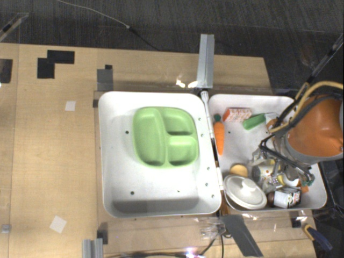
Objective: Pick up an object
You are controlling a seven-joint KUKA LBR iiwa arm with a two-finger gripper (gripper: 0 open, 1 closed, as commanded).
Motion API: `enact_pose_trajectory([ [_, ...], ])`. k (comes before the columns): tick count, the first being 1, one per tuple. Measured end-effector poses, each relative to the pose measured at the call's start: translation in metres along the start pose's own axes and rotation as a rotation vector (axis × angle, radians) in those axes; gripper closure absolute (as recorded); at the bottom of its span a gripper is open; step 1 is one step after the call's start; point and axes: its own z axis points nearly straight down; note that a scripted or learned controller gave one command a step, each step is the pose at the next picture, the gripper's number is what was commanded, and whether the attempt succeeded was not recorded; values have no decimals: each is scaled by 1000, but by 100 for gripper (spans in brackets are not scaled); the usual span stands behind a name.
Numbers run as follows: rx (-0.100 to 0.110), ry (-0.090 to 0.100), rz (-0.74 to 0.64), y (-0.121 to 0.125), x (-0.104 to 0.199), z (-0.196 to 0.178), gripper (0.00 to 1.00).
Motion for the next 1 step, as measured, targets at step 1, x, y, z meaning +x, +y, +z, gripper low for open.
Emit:
enact_pose_trajectory([
  [1, -10, 5, 16, -3, 0, 1, 0],
])
